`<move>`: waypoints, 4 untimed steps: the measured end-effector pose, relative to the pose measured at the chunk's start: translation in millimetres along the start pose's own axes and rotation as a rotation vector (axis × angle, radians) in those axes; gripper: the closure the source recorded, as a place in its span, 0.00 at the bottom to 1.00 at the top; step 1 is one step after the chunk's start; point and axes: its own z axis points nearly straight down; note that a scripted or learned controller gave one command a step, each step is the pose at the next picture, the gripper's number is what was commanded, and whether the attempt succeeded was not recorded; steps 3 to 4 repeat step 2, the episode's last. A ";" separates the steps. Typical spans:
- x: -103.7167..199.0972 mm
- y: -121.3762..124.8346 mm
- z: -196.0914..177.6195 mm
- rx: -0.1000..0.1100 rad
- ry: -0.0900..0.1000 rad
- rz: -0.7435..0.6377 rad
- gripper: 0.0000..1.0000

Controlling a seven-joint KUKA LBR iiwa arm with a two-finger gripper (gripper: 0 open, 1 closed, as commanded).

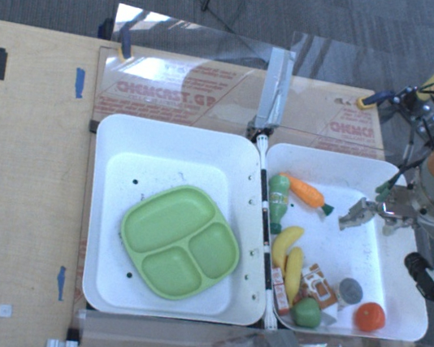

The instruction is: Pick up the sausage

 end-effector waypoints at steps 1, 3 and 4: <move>-19.6 19.4 97.9 -0.011 -0.003 -0.045 0.00; -1.8 -70.7 97.9 -0.011 -0.002 0.239 0.00; -1.8 -70.7 97.9 -0.011 -0.002 0.239 0.00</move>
